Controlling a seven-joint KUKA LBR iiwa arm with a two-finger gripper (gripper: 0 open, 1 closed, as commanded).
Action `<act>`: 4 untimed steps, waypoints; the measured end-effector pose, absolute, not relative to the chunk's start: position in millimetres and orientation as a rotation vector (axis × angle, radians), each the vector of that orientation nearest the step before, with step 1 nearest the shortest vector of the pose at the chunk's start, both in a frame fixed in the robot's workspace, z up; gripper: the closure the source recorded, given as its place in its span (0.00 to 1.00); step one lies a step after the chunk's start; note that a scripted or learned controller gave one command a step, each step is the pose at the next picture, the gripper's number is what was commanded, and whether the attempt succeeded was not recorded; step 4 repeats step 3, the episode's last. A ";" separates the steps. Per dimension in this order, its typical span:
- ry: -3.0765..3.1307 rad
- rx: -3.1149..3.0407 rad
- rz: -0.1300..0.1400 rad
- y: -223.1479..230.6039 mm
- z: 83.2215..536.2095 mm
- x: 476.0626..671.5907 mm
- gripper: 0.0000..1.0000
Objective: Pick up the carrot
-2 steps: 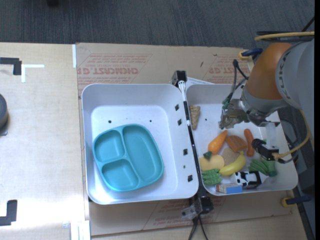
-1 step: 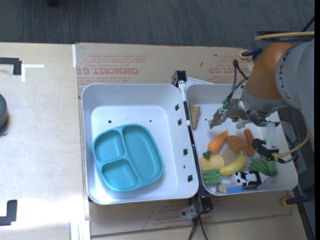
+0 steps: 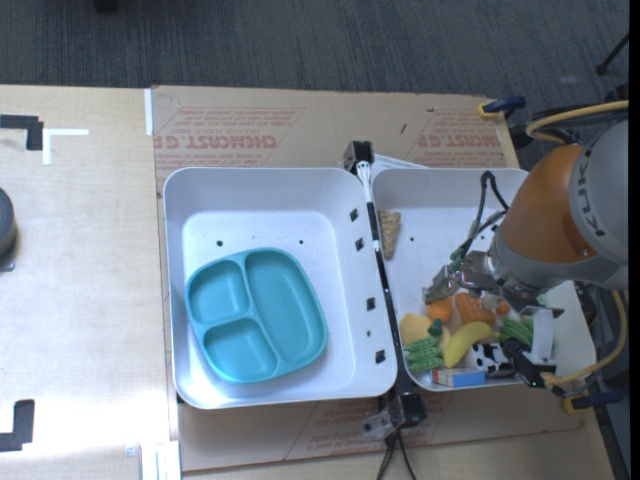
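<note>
Low in the right bin (image 3: 420,193), among a heap of toy food: gripper (image 3: 452,286) of the grey arm (image 3: 575,218) with orange band, reaching in from the right, tip down over the pile; opening of the gripper not discernible at this angle. Directly beside the tip, touching the heap: carrot (image 3: 466,310), orange, lying partly under the gripper body, not visibly between any fingers. Just in front of the carrot: yellow banana (image 3: 466,344), tilted; to its left a yellow-orange piece (image 3: 414,326) and a green ridged item (image 3: 424,352); to the right a green leafy piece (image 3: 517,328). Against the near wall of the same bin: small box (image 3: 460,377) in blue, white and red beside a black-and-white patterned object (image 3: 490,355), print too small to read. Farther up, near the divider between bins: tan oblong piece (image 3: 388,234), well apart from the heap. Left bin (image 3: 200,193): teal three-compartment tray (image 3: 257,314), set at a slant. Beneath both bins: brown cardboard sheet (image 3: 240,128) with red printing, seen upside down and mirrored, wording not reliably legible. At far left on the pale bench (image 3: 80,268): black corner markers (image 3: 25,130).
</note>
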State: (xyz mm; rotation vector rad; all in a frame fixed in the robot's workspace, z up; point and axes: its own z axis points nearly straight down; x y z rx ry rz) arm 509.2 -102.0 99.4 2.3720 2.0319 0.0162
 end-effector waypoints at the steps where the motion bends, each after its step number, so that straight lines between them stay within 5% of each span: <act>1: 1.829 2.526 0.030 -100.6 99.7 501.5 0.00; 2: 1.515 2.729 0.030 -98.5 99.2 486.5 0.00; 3: 1.509 2.728 0.033 -101.2 110.5 488.5 1.00; 4: 1.509 2.728 0.033 -101.2 110.5 488.5 1.00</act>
